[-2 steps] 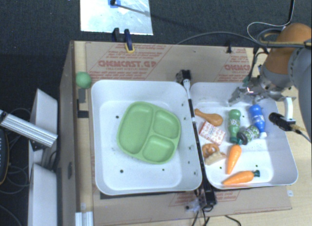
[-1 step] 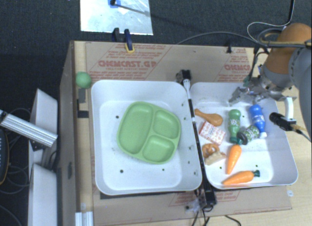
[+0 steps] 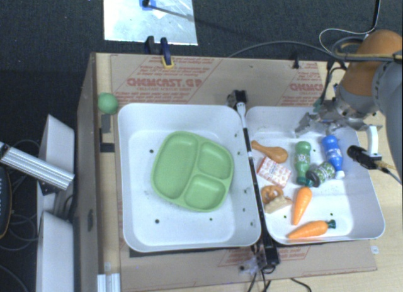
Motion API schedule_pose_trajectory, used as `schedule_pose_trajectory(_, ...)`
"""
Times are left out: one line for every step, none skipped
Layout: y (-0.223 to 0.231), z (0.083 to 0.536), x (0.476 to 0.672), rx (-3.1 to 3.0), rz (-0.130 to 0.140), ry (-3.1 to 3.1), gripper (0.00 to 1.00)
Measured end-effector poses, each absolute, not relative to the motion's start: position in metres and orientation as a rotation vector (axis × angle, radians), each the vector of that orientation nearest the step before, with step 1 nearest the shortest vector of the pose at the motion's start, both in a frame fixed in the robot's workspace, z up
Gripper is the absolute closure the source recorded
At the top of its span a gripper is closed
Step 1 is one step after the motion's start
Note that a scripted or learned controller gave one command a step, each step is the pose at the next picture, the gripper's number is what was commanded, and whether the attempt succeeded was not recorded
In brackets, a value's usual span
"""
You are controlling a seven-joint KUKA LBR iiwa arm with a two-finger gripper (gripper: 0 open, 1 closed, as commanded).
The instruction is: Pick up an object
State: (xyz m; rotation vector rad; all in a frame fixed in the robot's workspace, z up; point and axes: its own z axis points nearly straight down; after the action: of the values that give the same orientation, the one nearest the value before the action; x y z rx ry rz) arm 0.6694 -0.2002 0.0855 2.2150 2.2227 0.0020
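1. Camera view: gripper (image 3: 329, 123) low over right bin (image 3: 368, 206), far end.
2. Fingers apparently spread, nothing between them.
3. Blue bottle (image 3: 332, 152) just beside; green bottle (image 3: 303, 157), carrots (image 3: 301, 204) nearby.

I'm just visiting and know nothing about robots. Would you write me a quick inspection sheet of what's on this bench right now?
Surface: two white bins, left bin and right bin, on a cardboard-lined bench.
Job's things: in the right bin, a toy drumstick, green bottle, blue bottle, dark bottle, red-and-white packet, pretzel, two carrots.
Clutter: green divided plate in the left bin; green ball on the bench edge.
Grippers: tool over the right bin's far side, near the bottles.
Cables: black cable along the bench's far edge.
Surroundings: dark carpet, silver sheet.
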Motion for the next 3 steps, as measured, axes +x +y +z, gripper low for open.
schedule_pose_trajectory(-0.2010,0.0856,0.6694,2.215,0.002,2.222,0.00)
schedule_pose_trajectory(-0.2000,0.0854,0.6694,2.215,0.002,2.223,0.00)
schedule_pose_trajectory(-0.2040,0.0858,0.6696,2.218,0.004,2.225,0.00)
